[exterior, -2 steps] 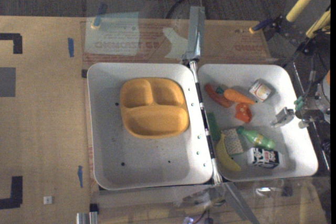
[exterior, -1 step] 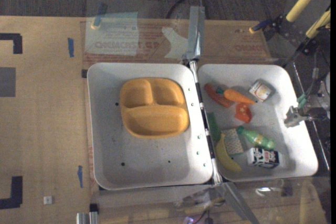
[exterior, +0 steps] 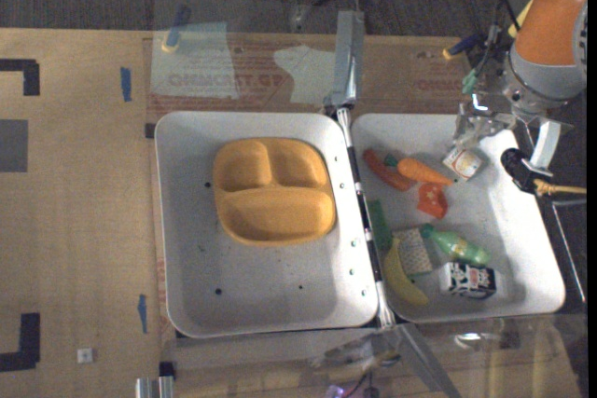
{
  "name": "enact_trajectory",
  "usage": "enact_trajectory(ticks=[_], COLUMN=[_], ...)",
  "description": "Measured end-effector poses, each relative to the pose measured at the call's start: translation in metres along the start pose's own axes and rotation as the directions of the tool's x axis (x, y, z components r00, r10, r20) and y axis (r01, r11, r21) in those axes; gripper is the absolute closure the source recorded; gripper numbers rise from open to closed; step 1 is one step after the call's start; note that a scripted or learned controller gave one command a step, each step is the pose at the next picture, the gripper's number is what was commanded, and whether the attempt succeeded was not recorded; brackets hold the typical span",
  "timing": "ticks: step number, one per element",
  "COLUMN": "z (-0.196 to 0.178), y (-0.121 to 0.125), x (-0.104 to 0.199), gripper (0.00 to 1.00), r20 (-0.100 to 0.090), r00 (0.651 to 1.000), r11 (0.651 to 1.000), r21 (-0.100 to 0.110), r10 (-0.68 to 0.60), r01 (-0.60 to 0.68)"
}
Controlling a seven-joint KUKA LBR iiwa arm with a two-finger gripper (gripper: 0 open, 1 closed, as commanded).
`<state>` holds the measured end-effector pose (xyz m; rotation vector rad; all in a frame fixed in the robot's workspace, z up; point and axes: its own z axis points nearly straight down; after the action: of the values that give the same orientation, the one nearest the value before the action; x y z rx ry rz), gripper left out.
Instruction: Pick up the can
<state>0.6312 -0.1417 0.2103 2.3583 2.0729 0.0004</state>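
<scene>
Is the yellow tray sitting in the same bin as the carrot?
No. The yellow tray lies in the left bin; the carrot is in the right bin.

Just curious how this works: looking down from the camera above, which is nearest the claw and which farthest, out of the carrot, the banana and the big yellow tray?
1. The carrot, just left of the claw, in the right bin.
2. The banana, lower in the same bin, near its left wall.
3. The yellow tray, over in the left bin.

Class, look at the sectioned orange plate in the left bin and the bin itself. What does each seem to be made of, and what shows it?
Orange plate: likely moulded plastic, matt, with uniform colour and soft rounded dividers. Left bin: probably plastic, smooth white with rounded corners and faint sheen.
</scene>
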Motion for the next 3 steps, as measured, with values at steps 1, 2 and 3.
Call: enact_trajectory(ticks=[1, 2, 3], z=[0.122, 0.016, 0.04], y=[0.014, -0.018, -0.04], x=[0.04, 0.015, 0.015], gripper=[1.0, 1.0, 1.0], r20=[0.0, 0.0, -0.002], r00=[0.998, 0.998, 0.971], r11=[0.998, 0.998, 0.971], r21=[-0.006, 0.0, 0.002], r10=[0.061, 0.07, -0.238], r01=[-0.061, -0.07, 0.238])
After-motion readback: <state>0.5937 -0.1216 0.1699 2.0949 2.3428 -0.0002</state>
